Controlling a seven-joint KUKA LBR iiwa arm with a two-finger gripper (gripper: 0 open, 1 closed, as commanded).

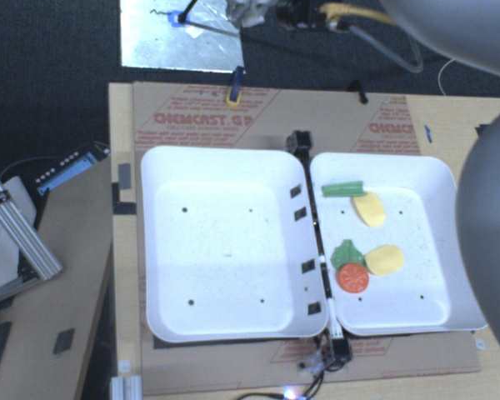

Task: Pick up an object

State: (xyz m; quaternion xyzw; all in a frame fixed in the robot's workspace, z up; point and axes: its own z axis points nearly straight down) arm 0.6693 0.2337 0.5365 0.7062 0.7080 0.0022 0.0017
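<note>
My worry is the tool clipping two at once: the round red plastic tomato with green leaves touches the pale yellow lump in the right white bin. The tool sits high, far from them, grip state unclear

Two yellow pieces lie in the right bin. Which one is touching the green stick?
The upper yellow piece: its top end meets the green stick. The lower yellow piece lies apart from it, beside the red tomato.
</note>
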